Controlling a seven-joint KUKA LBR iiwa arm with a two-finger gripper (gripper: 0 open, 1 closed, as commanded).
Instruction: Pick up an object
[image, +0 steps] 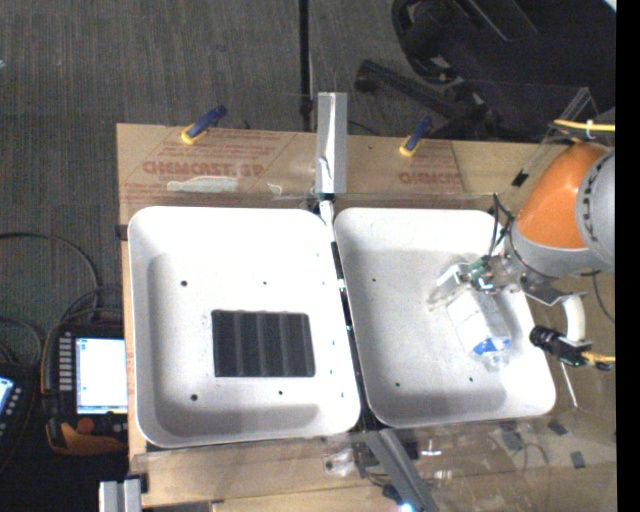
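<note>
Clear plastic bottle (482, 322) lies in the right bin (400, 390), long axis running from upper left to lower right. The gripper (497, 272) is over its upper end, jaw state unclear.

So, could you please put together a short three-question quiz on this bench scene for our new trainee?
1. True or false: the dark ribbed tray lies in the left bin.
2. Which bin is the gripper over? A) left B) right
3. What lies below the gripper in the right bin?

Key: 1 true. 2 B. 3 a clear plastic bottle with a blue patch, lying on its side.
</note>
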